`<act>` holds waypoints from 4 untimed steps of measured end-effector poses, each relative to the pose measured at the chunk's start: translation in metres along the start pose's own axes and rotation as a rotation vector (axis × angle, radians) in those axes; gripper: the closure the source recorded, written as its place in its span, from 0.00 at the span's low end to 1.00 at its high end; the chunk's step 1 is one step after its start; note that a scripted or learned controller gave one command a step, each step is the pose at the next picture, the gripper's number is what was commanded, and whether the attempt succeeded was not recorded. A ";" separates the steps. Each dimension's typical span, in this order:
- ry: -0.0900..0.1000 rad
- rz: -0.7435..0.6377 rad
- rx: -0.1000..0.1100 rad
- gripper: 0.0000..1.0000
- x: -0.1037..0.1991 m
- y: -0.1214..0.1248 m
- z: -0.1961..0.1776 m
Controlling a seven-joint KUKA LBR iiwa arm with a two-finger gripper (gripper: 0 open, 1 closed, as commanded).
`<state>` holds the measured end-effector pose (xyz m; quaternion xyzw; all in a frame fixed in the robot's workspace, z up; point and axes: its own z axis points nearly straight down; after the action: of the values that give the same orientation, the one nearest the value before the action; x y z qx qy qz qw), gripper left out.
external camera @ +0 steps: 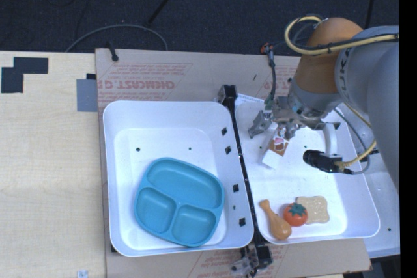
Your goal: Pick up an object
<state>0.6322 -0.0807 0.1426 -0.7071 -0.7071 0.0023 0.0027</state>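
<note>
Gripper (pixel 273 130) spread wide, just over small brown-and-white packet (pixel 276 149) in right bin (pixel 355 200)

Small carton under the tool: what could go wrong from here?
1. The small carton looks tilted and sits right below the tool, so a descent may clip its edge and push it aside instead of picking it.
2. It lies near the right bin's inner wall; a nudge could jam it there.

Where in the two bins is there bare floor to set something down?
Left bin: the strip between the blue three-compartment plastic plate and the far wall. Right bin: mid-floor between the gripper and its crowded near edge, where tan toy drumstick, red toy tomato and toast slice sit.
</note>
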 end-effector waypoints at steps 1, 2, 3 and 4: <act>-0.004 0.003 -0.021 0.00 -0.002 0.005 0.028; -0.009 0.007 -0.025 1.00 -0.005 0.006 0.017; -0.001 0.005 -0.011 1.00 -0.006 0.005 -0.047; 0.000 0.005 -0.006 1.00 -0.008 0.005 -0.059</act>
<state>0.6372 -0.0886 0.2019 -0.7088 -0.7054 0.0001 0.0004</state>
